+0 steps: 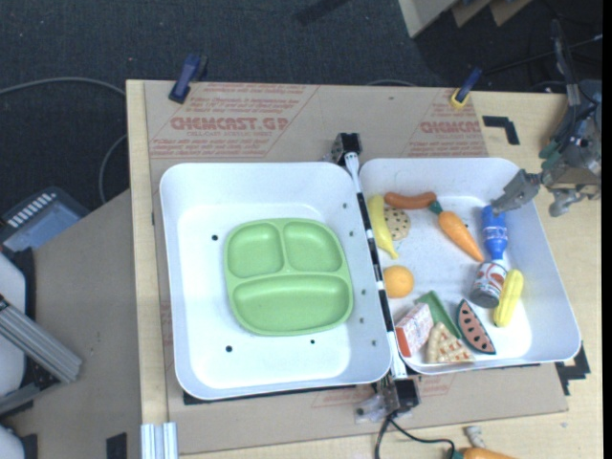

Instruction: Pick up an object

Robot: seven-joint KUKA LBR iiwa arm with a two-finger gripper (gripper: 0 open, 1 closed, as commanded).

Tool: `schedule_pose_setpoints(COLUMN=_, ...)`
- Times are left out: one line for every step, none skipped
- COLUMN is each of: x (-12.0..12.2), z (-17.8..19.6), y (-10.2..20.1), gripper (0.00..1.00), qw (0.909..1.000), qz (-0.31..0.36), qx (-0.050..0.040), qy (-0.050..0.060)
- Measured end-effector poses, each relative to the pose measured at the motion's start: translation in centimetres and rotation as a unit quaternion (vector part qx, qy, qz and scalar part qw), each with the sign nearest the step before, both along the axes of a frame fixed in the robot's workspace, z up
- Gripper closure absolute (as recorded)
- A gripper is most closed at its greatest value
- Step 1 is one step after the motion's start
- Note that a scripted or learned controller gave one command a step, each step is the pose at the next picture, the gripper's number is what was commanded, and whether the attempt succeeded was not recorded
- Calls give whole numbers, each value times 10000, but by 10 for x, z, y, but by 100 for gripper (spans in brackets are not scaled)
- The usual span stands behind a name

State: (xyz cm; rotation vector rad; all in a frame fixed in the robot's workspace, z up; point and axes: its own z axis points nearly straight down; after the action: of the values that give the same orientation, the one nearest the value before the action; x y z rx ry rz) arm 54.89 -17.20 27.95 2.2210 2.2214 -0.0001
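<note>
Two shallow white bins side by side on a brown board. Left bin: one green divided plate with three compartments, lying flat near the middle, nothing on it. Right bin: ten small toy foods and containers, all loose on the floor of the bin. Along the left wall, one banana with one speckled cookie touching it, and one orange below them. At the top, one sausage; just right of it one carrot, slanting down to the right. Further right, one blue bottle, one small can just below it, and one yellow corn cob touching the can. At the bottom, one watermelon slice, one waffle wedge and one red-and-white packet, close together, with a green strip between packet and wedge.

Above the right bin's upper right corner, gripper close over the blue bottle's top; nothing seen between its fingers, open or closed impossible to tell.
</note>
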Motion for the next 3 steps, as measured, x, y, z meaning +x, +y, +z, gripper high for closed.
schedule_pose_setpoints(x=67, z=-80, y=-4, gripper=0, qw=10000, qz=5, qx=-1, qy=-1)
schedule_pose_setpoints(x=66, z=-179, y=-45, gripper=0, qw=10000, qz=3, qx=-16, qy=-61)
schedule_pose_setpoints(x=39, z=-195, y=-22, gripper=0, qw=10000, qz=1, qx=4, qy=5)
